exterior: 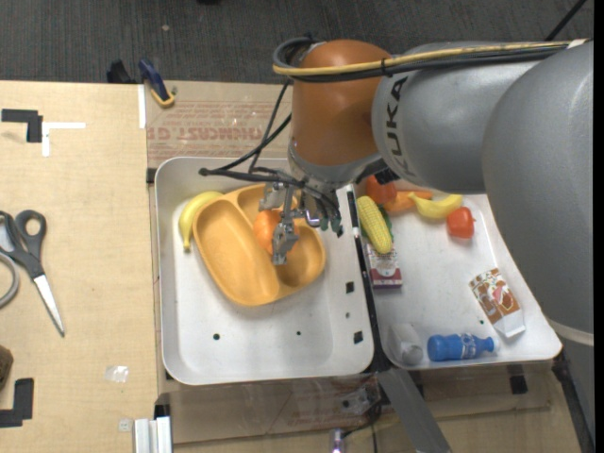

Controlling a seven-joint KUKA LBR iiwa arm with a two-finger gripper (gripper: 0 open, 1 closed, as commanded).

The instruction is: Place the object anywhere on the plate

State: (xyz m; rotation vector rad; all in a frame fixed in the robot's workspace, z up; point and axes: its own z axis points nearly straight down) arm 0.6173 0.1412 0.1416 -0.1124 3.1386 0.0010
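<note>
A yellow oval plate (234,253) lies tilted in the left bin (264,347). My gripper (283,243) hangs over the plate's right part, fingers pointing down. An orange object (265,227) rests on the plate right beside the fingers, partly hidden by them. I cannot tell whether the fingers touch it or grip it. A yellow banana (194,213) lies against the plate's upper left rim.
The right bin (444,291) holds a corn cob (374,223), a small carton (385,270), a blue bottle (460,346), a red and white packet (497,300), a red item (460,222) and a yellow item (436,205). Scissors (33,262) lie on the wooden bench at left.
</note>
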